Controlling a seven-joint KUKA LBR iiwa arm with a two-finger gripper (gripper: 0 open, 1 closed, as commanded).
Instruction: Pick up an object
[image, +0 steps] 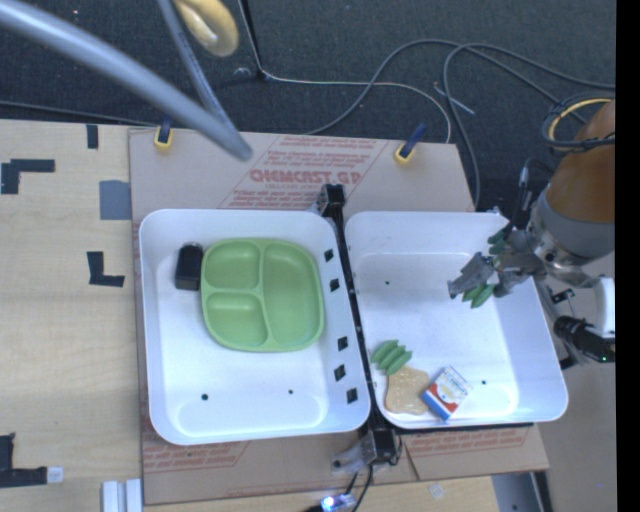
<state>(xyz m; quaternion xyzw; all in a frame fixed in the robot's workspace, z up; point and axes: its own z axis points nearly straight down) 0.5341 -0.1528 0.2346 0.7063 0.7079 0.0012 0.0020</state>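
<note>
Right white bin (520, 330), claw (478, 288) clamped on a green object (484, 294), raised over the bin's upper right.

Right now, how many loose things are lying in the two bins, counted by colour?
Green: 2, the divided plate and a small leafy piece
Black: 1, a small block
Tan: 1, a flat piece
Red, white and blue: 1, a small box
Total: 5

worktop (60, 320) wood, left of frame | cardboard sheet (300, 165) under both white bins (160, 400) | yellow clamps (163, 135) upper centre | black cables (420, 70) top, on dark floor
</note>
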